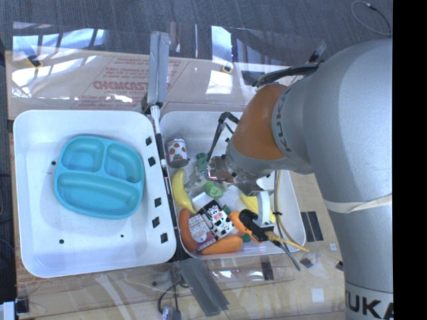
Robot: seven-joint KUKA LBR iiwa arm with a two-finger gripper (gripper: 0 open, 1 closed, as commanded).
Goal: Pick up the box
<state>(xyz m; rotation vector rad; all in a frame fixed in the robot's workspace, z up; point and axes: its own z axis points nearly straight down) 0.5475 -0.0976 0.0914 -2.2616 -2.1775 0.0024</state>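
The box (208, 223) is a small carton with a black-and-white patched side and a reddish front. It lies tilted in the near part of the right bin (293, 229), among toy food. My gripper (212, 173) hangs low over the middle of that bin, just beyond the box and a little above it, over a small green item (214, 191). The grey arm and its orange band (261, 131) cover much of the bin's far and right side. Nothing can be made out in the gripper's grasp.
Around the box lie a banana (178, 188), a carrot (223, 246), an orange piece (184, 227), a yellow item (250, 203) and a spotted can (176, 151). The left bin (33, 245) holds a blue divided plate (100, 176).
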